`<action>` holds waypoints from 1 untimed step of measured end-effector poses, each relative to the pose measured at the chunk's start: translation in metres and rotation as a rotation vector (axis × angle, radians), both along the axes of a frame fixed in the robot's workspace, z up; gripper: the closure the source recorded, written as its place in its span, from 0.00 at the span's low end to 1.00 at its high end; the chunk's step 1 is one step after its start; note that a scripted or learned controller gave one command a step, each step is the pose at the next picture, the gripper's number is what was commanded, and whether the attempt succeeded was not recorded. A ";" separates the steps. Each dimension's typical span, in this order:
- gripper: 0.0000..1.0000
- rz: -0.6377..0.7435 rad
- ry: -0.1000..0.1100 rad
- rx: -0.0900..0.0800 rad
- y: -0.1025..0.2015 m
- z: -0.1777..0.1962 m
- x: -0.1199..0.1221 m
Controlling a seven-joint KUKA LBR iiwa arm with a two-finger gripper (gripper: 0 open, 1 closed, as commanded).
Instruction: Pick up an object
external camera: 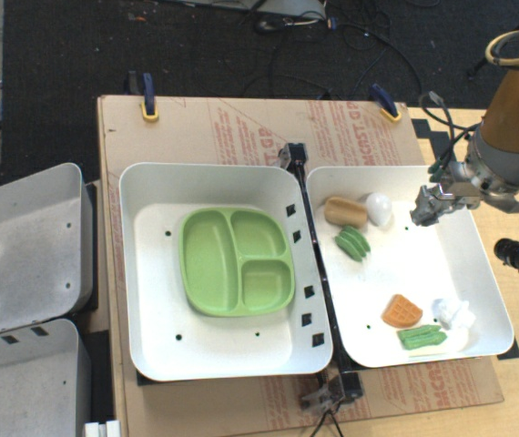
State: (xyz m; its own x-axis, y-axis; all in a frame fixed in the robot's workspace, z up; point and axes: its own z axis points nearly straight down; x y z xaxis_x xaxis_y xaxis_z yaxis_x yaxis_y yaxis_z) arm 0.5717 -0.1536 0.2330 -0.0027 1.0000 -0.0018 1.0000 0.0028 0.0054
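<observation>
1 gripper [426, 209] hangs over the upper right part of the right bin [478, 271], at the end of the grey arm [505, 144] reaching in from the right; whether its jaws are spread or pressed together cannot be told — the dark tip is too small and blurred — and nothing is seen between them. Nearest, to its left, lie a white egg [380, 208] touching a tan roll [345, 212], with a green ridged piece [353, 243] just below them. Well apart, near the bin's lower right corner, lie an orange waffle [402, 312], a green bar [422, 337] just below it, and a white lump [453, 315] beside both. The left bin [150, 271] holds 1 green tray [238, 261] with 3 compartments — it lies flat near the middle. Both bins rest on a brown board [214, 126] with 2 clamps at its far edge.
</observation>
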 end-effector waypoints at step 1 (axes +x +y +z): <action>1.00 0.005 0.004 0.003 0.051 0.010 -0.001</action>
